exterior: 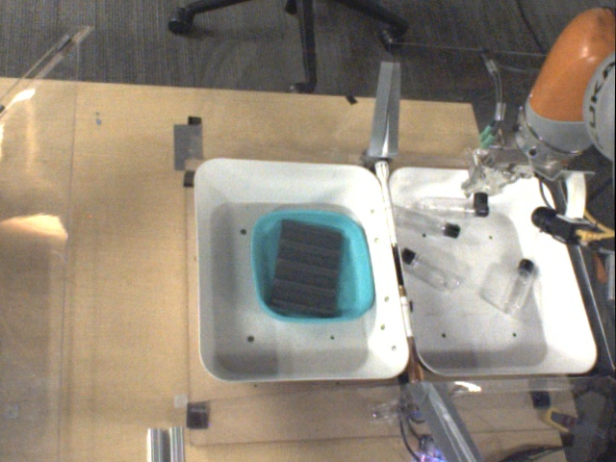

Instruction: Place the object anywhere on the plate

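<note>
The arm comes in from the right, and its tool (478,192) hangs over the far part of the right bin (500,359). I cannot tell how wide the tool is open, and nothing can be seen held in it.

In the left bin (217,258) lies a turquoise plate (361,258), and a dark ribbed block (308,266) rests on the middle of it.

In the right bin there are several clear small bottles with black caps: one near the tool (433,224), one close to the left wall (428,268), and one more to the right (510,285). Both bins stand on a wooden table (96,287).
</note>
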Robot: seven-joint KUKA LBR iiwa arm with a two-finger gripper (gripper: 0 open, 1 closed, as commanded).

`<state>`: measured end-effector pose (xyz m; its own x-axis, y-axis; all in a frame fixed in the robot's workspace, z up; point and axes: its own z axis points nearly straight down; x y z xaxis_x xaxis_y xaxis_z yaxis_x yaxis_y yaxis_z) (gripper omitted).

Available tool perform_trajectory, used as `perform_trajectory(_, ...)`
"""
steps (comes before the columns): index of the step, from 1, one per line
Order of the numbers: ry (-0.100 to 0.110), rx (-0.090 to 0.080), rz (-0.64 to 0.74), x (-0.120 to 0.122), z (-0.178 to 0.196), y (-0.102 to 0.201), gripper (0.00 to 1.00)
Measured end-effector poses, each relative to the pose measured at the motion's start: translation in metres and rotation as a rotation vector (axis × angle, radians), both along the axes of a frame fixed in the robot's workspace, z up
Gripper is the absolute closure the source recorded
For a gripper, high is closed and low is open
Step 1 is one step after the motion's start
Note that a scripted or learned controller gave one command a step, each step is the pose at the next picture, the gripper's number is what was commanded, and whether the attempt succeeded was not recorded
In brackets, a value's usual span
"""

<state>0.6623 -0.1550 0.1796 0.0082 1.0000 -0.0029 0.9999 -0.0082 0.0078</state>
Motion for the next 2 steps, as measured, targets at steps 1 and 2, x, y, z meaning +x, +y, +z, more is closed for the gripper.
perform_trajectory(1, 0.003, 0.003, 0.063, -0.035, -0.009, 0.065, 1.0)
perform_trajectory(2, 0.003, 0.002, 0.259, -0.11, 0.006, 0.112, 1.0)
